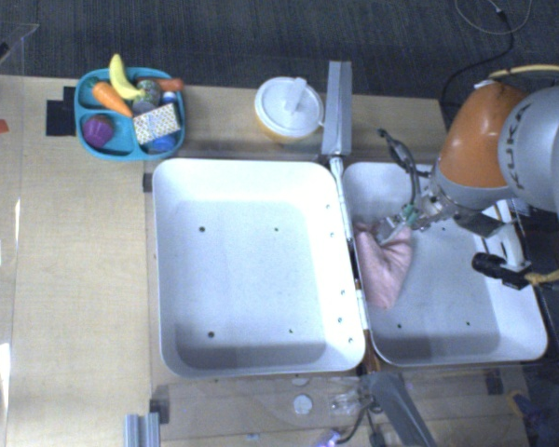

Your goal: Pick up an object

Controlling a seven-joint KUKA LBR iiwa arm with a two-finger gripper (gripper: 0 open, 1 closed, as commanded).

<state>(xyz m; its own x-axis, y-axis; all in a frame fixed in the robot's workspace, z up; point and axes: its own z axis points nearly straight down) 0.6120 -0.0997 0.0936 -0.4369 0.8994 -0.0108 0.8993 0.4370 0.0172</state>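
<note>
Pink cloth (386,266) sits in the right bin (466,333), bunched against its left wall, just right of the divider between the bins. Its top end is drawn up toward the pincer (402,222), which sits right at that upper edge. Fabric seems to be pinched at the tip, but the fingers blur into the cloth, so I can't tell if they're spread or pressed together.

Risks, as I judge them:
- Grip looks like it's on a thin fold only. Most of the cloth is on the bin floor, so its weight could pull the fold out on lift.
- Cloth lies along the left wall. A trailing end may drag on the rim or flop into the left bin (252,268).
- Wrist cables (401,161) hang near the pincer and could snag the fabric.

Toy tray (129,112) and lidded cup (289,108) on the desk (65,277), upper left, are well clear.
</note>
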